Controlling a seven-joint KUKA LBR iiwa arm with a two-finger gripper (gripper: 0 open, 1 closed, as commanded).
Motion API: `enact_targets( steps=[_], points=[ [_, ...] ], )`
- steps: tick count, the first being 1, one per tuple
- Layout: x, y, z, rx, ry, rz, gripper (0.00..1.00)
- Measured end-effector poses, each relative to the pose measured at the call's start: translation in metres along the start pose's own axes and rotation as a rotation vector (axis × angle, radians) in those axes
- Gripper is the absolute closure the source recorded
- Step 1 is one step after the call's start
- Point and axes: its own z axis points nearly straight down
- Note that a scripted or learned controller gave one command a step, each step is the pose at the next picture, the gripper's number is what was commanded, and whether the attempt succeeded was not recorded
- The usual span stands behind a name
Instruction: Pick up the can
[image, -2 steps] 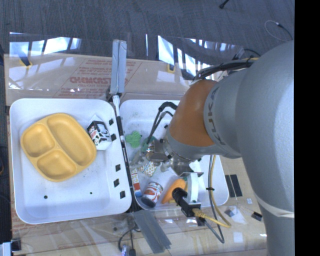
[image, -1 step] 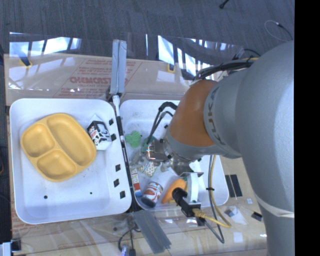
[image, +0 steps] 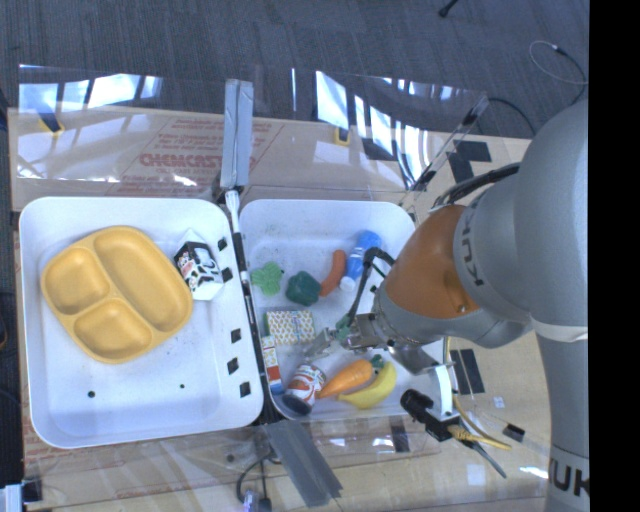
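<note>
The can (image: 305, 383) lies on its side near the front edge of my right bin (image: 300, 215), tilted, its red-and-white label up and its end toward the front left corner. I judge it light and stiff, with smooth, slippery rounded walls; it may roll if nudged, so I would close across its middle, pads on opposite sides of the barrel, not on the ends. Touching it on the right is a toy carrot (image: 348, 378), and a banana (image: 372, 390) lies just behind that, which crowds one side of the grasp. My pincer (image: 335, 340) hangs just above and behind the can, beside a patterned sponge-like block (image: 289, 326); its thin fingers look spread apart with nothing between them. Farther back lie green pieces (image: 303, 289), an orange sausage-shaped toy (image: 333, 273) and a blue-capped bottle (image: 360, 258). The left bin (image: 60, 400) holds a yellow divided plate (image: 113, 292) and a small black-and-white carton (image: 199, 267).
</note>
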Motion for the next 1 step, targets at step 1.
enact_targets(
  steps=[1],
  points=[
    [0.017, 0.1192, -0.0014, -0.002, 0.0, 0.091, 0.0]
  ],
)
